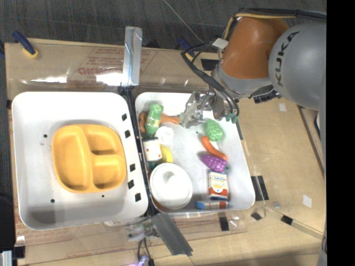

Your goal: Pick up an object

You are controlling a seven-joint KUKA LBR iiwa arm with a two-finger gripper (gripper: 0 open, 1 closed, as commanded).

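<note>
The right-hand shallow white bin (244, 170) under me is crowded. At its twelve o'clock end lie a green plastic bottle-shaped toy (153, 115) and an orange piece (143, 123) beside it. Toward three o'clock sit a green leafy toy vegetable (214, 130), an orange toy carrot (211, 146), a purple toy grape bunch (214, 162) and a small orange-and-white juice carton (218, 185). A white round bowl (170, 185) fills the seven o'clock corner, with a yellow toy (166, 154) just above it. The left white bin (28, 148) holds a yellow divided plastic tray (89, 157). My gripper (195, 114) hangs over the right bin's twelve o'clock end, between the bottle and the leafy vegetable; whether it is spread or closed I cannot tell.
</note>
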